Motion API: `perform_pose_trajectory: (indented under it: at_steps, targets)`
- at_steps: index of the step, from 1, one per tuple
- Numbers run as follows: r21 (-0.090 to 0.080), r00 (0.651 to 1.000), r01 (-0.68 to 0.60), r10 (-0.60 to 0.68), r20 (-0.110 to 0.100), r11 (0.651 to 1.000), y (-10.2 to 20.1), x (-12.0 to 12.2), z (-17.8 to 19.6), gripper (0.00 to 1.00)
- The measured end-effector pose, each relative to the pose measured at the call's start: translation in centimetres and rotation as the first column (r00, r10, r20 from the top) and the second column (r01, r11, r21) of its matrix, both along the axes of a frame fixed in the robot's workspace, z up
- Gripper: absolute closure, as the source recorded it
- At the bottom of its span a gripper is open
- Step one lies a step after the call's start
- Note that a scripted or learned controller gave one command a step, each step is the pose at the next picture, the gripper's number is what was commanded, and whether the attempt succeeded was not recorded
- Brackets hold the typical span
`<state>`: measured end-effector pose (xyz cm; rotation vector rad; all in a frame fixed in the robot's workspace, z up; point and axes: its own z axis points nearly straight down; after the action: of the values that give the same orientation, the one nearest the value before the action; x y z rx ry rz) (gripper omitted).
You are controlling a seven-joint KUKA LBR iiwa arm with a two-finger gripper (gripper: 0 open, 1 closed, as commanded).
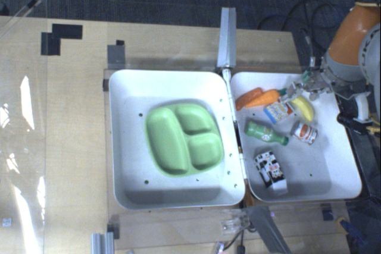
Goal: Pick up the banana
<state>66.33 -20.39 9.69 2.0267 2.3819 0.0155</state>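
You're looking down on the bench (71,128) with two white bins side by side. The left bin (128,181) holds a green divided tray (184,138), three compartments, sitting about in its middle. The right bin (333,178) is where the clutter is.

Your banana (304,109) lies in the upper part of the right bin, toward its far right corner, a short yellow shape. It's touching or very nearly touching a small box with blue and yellow print (278,111) on its left, and a small can (304,133) sits just below it. A carrot (257,98) stretches along the top left of that bin, a green bottle (265,132) lies on its side below the box, and a black and white box (271,170) rests nearer the front edge.

The arm (356,47) comes in from the right, orange band showing above the grey wrist. The gripper (311,85) sits low over the bin's top right corner, just above the banana and close to it. From this slant the fingertips are a small blur, so you can't tell whether they're wide or narrow, and nothing is visibly caught between them. The banana looks to be lying in the bin.
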Motion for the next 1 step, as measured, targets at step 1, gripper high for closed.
perform_pose_trajectory:
  at_steps: [1]
  targets:
    - [-0.006,1.0,-0.007,0.007,0.014,1.0,0.1,0.41,1.54,1.0]
